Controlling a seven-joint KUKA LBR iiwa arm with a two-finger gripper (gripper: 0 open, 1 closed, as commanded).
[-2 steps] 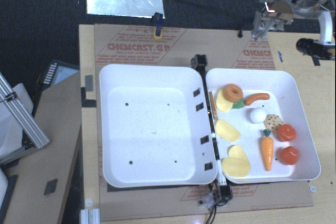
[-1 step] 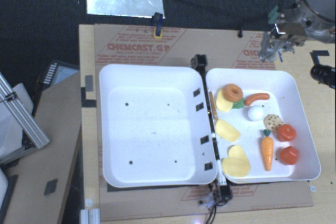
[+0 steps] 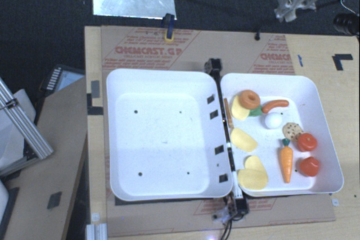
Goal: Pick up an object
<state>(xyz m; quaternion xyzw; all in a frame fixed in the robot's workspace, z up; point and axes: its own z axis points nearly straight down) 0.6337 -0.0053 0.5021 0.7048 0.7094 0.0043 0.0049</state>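
One tool (image 3: 293, 4) high above right bin (image 3: 323, 99)

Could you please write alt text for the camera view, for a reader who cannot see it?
Two shallow white bins sit side by side on a bench; the right bin holds toy food: a doughnut, sausage, carrot, two tomatoes and yellow pieces. The gripper hangs at the upper right, beyond the bins.

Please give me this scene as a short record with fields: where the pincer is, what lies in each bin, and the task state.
pincer: top right, above the bench, away from both bins
right bin: donut, sausage, white egg, cookie, carrot, two tomatoes, yellow pieces
left bin: bare white floor
task state: nothing picked yet
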